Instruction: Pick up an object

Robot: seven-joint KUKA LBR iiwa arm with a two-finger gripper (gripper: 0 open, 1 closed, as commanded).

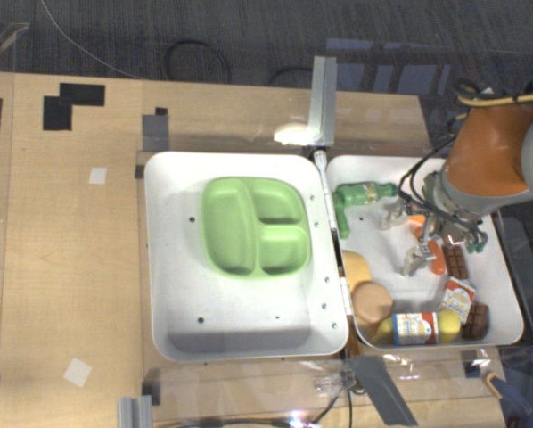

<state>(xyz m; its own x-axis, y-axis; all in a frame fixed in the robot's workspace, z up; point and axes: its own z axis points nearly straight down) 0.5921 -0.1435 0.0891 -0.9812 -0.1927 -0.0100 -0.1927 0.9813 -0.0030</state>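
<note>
My gripper (434, 239) hangs low inside the right bin (507, 328), under the orange wrist band (485, 150). Right beneath it lie a small orange-red item (436, 257) and a brown chocolate bar (456, 261); whether either is held cannot be made out. A green bottle (364, 193) lies to the gripper's left at the back of the bin. Near the front are a yellow piece (356, 266), a tan round piece (371, 300) and a yellow bottle with a label (415, 328).
The left bin (177, 328) holds a green divided plate (253, 226). A white-and-red packet (458, 297) and a dark brown item (477, 321) sit in the right bin's front right corner. A metal post (323, 101) stands behind the gap between the bins.
</note>
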